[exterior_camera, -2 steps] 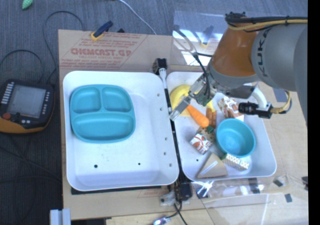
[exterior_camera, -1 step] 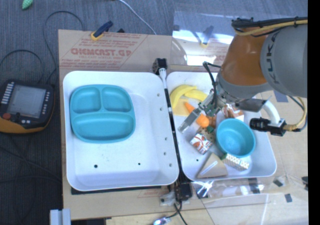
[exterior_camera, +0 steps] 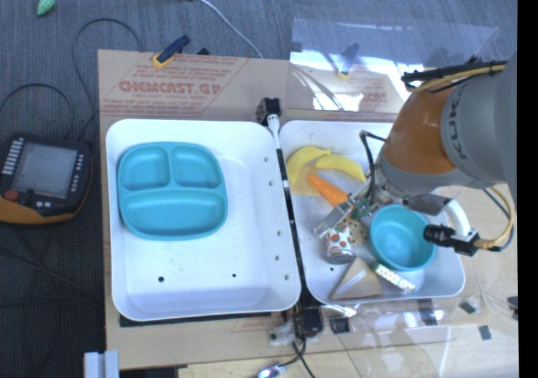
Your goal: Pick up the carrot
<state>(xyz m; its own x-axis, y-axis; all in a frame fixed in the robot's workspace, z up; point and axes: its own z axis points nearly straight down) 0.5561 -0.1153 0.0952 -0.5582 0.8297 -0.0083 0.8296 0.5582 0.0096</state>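
The orange carrot (exterior_camera: 329, 190) lies in the right bin (exterior_camera: 445, 284), at its left middle, with its upper end against a yellow banana (exterior_camera: 318, 164). My gripper (exterior_camera: 341, 219) hangs just below and to the right of the carrot's lower end, close to it or touching it. The carrot rests on the bin floor and nothing holds it. The grey arm with its orange band (exterior_camera: 424, 137) reaches in from the right and hides part of the bin's right side.
A blue bowl (exterior_camera: 402, 238) sits right of the gripper. A small white cup with red spots (exterior_camera: 339, 244) lies just below the gripper, and a white stick-like item (exterior_camera: 392, 276) lies nearer the front. The left bin (exterior_camera: 252, 267) holds a blue divided plate (exterior_camera: 172, 188).
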